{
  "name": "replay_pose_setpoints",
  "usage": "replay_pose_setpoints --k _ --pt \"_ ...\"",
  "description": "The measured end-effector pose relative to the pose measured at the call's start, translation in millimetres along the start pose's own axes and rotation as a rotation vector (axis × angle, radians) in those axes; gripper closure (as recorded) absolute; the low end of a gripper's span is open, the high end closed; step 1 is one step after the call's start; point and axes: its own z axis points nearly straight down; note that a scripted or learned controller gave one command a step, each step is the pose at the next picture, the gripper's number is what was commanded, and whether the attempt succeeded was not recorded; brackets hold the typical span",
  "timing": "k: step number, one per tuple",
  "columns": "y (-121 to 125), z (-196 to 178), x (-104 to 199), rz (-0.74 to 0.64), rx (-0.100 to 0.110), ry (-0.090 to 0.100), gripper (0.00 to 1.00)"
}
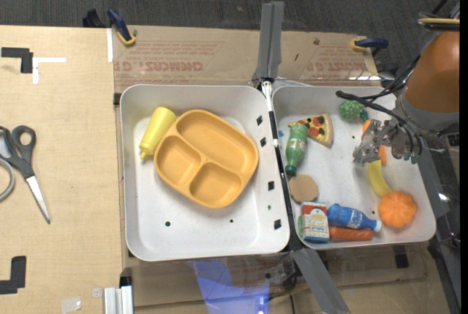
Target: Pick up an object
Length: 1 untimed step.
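My gripper (369,146) hangs low over the right side of the right bin (335,172). Just below it lies a yellow banana (377,178), and a small orange piece (382,153) shows at its side. An orange fruit (397,208) sits in the bin's near right corner. Further left are a blue bottle (352,217), a red-orange carrot (349,235), a small carton (314,222), a brown cookie (303,188), a green bottle (295,146), a pizza slice (320,129) and a broccoli (352,111). Nothing visibly hangs from the gripper.
The left bin (146,221) holds a yellow divided plate (206,157) and a yellow squeeze bottle (156,131). Scissors (23,167) lie on the bench at far left. A grey divider bar (270,42) runs between the bins at the back.
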Motion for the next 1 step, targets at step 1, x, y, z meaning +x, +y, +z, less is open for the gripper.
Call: replay_pose_setpoints --k 1 --pt "30.1 12.6 65.5 0.177 0.000 0.013 1.00"
